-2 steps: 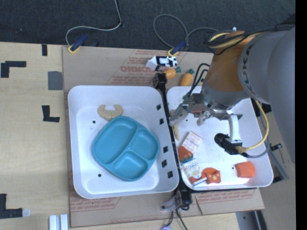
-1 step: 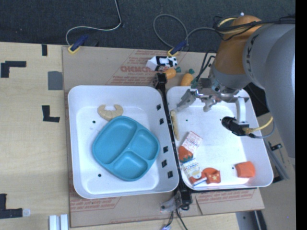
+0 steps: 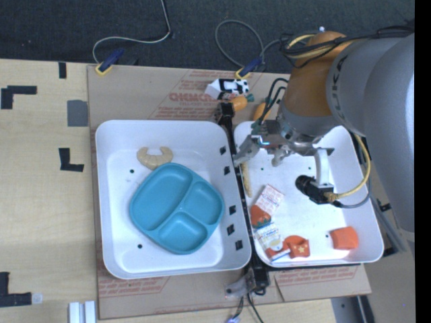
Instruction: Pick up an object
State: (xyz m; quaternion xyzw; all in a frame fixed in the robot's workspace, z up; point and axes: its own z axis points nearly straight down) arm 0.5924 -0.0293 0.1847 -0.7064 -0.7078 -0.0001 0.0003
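My gripper hangs over the upper left part of the right bin, near the wall shared with the left bin. Its two fingers stand spread apart, open, with nothing between them. Just below it lie a pale pink-and-white sachet and a red piece. A tan stick lies along the bin's left wall, under the left finger. Further down sit a white-and-blue packet, a red toy and an orange block.
The left bin holds a blue divided plate and a tan crescent-shaped piece. The grey arm with its orange band covers the right bin's upper right. Cables and small clips lie behind the bins.
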